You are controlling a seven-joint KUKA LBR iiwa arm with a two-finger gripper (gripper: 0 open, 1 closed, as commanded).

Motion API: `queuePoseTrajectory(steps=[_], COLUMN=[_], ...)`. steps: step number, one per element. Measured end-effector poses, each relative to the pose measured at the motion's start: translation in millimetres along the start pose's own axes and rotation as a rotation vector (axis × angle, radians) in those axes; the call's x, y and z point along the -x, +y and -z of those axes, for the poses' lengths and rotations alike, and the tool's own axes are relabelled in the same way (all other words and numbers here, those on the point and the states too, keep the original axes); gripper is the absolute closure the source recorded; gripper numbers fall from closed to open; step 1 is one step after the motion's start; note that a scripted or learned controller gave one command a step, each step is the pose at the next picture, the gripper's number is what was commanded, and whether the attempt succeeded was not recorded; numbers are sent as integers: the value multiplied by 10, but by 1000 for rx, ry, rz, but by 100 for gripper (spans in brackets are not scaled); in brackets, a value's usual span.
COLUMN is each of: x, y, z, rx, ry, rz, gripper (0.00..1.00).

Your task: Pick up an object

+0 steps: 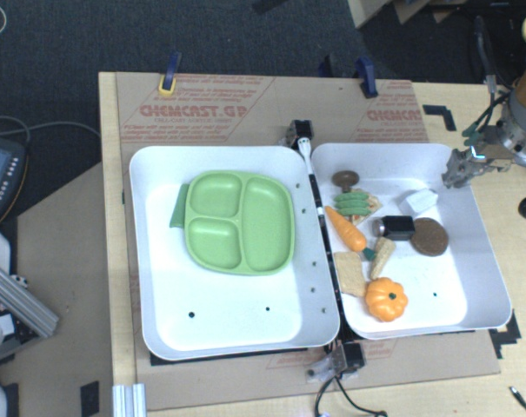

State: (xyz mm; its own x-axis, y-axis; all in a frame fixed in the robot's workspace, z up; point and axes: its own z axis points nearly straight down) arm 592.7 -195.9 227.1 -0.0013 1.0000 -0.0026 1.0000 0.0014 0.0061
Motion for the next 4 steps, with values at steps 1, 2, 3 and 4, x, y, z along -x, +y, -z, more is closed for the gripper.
queuePoseTrajectory(steps=[1,2,3,4], x=[-475,-1010,-1530,-2148], y=[33,150,388,430], z=[26,118,123,68], rx=[-6,-2,-2,-4], ry=[4,3,4,4], rz=[3,6,5,6], gripper=[100,100,100,100])
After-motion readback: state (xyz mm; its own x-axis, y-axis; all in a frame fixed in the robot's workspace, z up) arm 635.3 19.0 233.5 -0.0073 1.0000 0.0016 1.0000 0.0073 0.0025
